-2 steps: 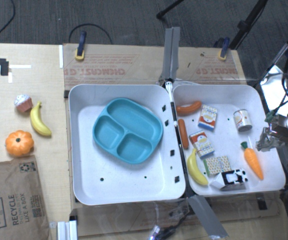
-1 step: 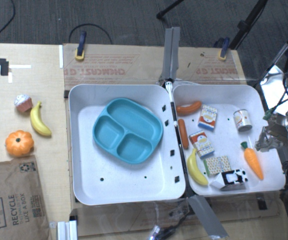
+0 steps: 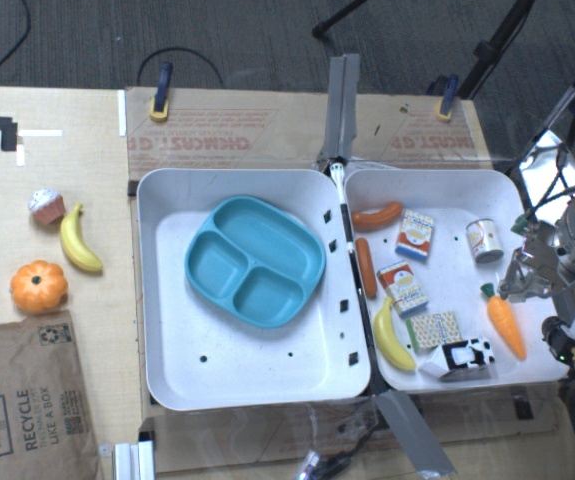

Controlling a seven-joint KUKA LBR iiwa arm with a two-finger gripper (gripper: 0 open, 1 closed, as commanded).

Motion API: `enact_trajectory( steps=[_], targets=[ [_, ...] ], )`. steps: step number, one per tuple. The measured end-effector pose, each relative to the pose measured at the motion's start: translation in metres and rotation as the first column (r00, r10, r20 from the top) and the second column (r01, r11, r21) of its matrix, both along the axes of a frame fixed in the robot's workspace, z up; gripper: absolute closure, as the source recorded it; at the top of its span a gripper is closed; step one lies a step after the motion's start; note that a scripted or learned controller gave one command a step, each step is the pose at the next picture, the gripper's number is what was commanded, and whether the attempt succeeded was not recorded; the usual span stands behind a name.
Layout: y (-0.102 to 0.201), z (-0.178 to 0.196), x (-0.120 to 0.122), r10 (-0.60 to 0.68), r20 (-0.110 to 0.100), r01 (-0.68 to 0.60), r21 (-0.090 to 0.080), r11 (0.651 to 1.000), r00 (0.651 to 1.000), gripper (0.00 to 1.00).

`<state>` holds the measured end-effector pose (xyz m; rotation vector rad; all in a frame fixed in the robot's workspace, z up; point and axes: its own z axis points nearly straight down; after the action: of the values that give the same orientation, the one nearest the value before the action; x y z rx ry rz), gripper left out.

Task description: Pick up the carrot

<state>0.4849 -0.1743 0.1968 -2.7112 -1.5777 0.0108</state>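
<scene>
One smooth, tapered orange carrot (image 3: pixel 506 326) (green-topped) lies below the metal pincer (image 3: pixel 520 273), whose opening cannot be told.

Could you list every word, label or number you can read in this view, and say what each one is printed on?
"RECYCLE" and "LIKE A...", with a recycling sign: on the brown paper bag at lower left.
"CHEMCOST", upside down, red, repeated: on the cardboard sheet behind the bins; partly blurred, so uncertain.
Print on the small boxes and the can in the right bin: too small to read.
</scene>
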Motion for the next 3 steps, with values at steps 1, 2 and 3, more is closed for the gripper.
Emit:
enact_trajectory(
  steps=[1,2,3],
  targets=[
    [0.0,0.005,-0.006,-0.099,0.001,0.099,-0.002,0.995,0.995,1.0],
    [0.02,0.001,-0.007,-0.197,0.0,0.197,-0.001,0.98,0.98,1.0],
    [-0.009,0.005,-0.007,-0.35,0.0,0.35,-0.004,0.937,0.937,1.0]
  ],
)
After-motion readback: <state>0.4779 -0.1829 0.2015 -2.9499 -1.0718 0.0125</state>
